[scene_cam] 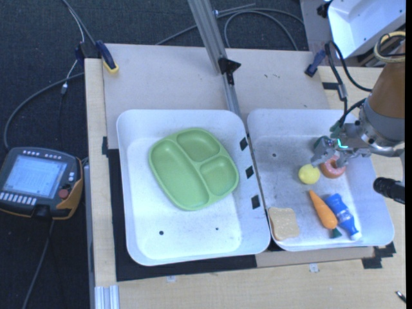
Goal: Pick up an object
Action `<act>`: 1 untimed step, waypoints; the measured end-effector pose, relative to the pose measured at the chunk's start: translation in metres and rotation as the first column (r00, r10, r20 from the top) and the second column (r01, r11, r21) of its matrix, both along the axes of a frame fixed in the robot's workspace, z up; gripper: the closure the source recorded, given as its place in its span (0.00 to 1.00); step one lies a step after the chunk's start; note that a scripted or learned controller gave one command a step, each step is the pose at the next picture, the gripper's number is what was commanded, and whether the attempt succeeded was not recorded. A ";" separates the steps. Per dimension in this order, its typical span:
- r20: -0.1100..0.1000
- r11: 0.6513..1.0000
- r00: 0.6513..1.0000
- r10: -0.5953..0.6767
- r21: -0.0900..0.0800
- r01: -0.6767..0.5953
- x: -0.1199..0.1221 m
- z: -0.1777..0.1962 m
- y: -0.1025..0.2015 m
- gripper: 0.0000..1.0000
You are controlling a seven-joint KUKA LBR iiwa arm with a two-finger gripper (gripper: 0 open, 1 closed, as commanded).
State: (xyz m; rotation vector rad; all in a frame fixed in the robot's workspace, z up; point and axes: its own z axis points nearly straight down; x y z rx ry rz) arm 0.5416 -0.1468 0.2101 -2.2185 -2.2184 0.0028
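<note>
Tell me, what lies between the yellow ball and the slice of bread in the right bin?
In the camera view, only bare white bin floor separates the yellow ball from the bread slice. The carrot lies just off to the right.

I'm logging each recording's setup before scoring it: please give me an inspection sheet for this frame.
Surface: pale wooden bench bearing two shallow white bins, left bin and right bin.
Job's things: in the right bin, a yellow ball, a pink ring-shaped toy, an orange carrot, a blue bottle with white label and a tan bread slice.
Clutter: green divided plate in the left bin.
Grippers: pincer low over the pink ring; finger state unclear.
Cables: black leads on the floor at left; grey cable behind the bench.
Surroundings: dark carpet, teach pendant at left.
</note>
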 end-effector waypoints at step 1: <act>0.003 1.000 1.000 0.001 -0.001 -0.001 0.001 0.001 0.000 0.00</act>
